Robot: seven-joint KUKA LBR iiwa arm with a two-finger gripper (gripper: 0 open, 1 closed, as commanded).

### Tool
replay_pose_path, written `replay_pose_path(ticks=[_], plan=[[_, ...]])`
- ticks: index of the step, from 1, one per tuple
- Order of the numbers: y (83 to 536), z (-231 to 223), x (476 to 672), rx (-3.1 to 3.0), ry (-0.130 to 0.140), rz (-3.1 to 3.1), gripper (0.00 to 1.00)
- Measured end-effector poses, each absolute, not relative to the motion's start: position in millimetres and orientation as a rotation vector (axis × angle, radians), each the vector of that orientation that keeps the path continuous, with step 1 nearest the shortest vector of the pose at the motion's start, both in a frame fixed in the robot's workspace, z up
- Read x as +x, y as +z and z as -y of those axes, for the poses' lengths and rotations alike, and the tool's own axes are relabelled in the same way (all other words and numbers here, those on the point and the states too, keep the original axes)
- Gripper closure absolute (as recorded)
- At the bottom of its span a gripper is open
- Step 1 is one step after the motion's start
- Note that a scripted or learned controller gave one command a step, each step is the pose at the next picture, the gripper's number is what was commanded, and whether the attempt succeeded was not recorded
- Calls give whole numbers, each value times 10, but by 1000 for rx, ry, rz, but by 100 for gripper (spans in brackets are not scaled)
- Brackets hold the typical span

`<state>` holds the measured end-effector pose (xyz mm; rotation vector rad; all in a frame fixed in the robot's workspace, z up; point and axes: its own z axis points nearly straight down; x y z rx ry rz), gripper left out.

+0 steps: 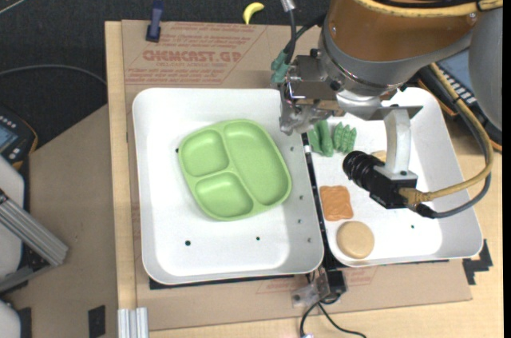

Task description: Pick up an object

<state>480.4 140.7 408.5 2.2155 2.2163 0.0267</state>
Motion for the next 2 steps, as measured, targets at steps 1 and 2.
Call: replay_pose_path(ticks=[1,2], plan=[[4103,-1417,4800,2219,5,-2221,100],[4205,-1421,4805,2217,8,-2220,100]])
